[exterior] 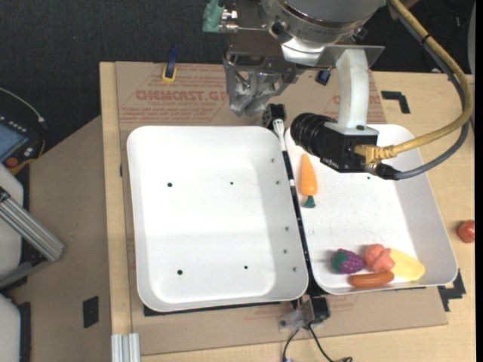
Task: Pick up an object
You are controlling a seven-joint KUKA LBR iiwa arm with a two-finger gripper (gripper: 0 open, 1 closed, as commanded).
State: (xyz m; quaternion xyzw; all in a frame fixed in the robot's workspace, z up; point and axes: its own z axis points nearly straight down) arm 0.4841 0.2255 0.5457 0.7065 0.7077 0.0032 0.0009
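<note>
Toy food is lying in the right bin (434, 225): at the near edge a purple grape bunch (346, 262), a red sausage (370, 280), a pink piece (379, 257) and a yellow piece (407, 265) are clustering, probably settled into that corner. Farther back the carrot (308, 176) is resting alone against the divider, long axis running near to far, green tip pointing toward the camera. Beyond it, the gripper (253, 96) is hanging over the cardboard behind the left bin (151, 202), carrying nothing visible.
</note>
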